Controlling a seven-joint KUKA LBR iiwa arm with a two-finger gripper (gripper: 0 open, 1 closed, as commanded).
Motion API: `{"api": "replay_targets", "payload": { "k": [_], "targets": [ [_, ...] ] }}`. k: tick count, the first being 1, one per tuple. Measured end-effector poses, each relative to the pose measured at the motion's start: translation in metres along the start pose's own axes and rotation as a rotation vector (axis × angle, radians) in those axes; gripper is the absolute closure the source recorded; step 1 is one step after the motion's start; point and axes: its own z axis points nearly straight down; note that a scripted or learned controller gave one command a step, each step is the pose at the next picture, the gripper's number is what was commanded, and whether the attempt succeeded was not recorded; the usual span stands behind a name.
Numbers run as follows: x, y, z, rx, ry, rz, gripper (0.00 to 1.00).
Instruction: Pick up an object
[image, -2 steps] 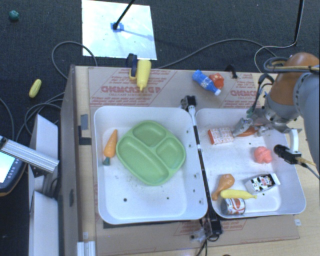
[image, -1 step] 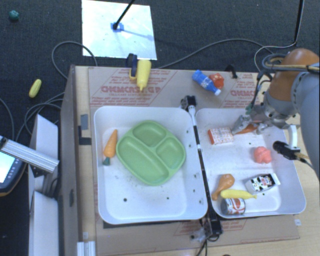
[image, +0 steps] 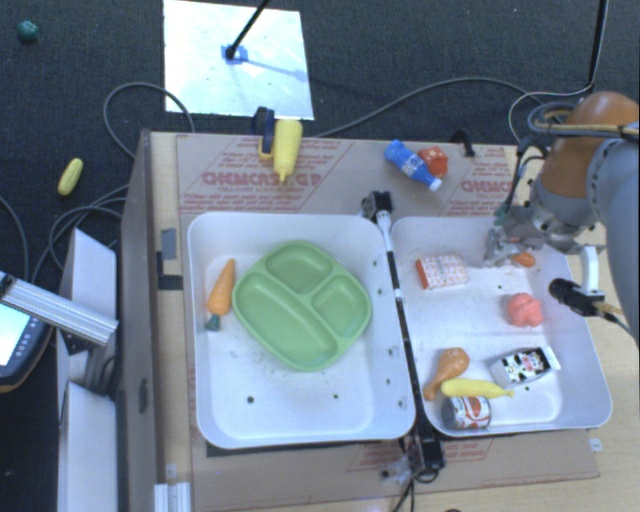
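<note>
Jaws (image: 507, 247) at upper right are being blurred by the arm; state cannot be told; small orange object (image: 523, 260) is being partly hidden.

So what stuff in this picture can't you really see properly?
- Gripper: its fingertips blur together, so open or shut is unclear.
- Small orange thing beside the gripper: too small to name.
- Can at the right bin's front: label too blurry to read, and the yellow banana overlaps its top.
- Arm: cut off by the right edge.
</note>
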Motion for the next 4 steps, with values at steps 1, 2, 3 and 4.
{"api": "replay_targets", "payload": {
  "k": [1,2,3,4],
  "targets": [
    [-0.017,0.002,-0.048,-0.016,-0.003,0.002,1.00],
    [-0.017,0.003,-0.059,-0.019,-0.005,-0.001,1.00],
    [-0.017,0.001,-0.139,-0.017,-0.003,0.001,1.00],
    [-0.013,0.001,-0.160,-0.015,-0.003,0.001,1.00]
  ]
}}
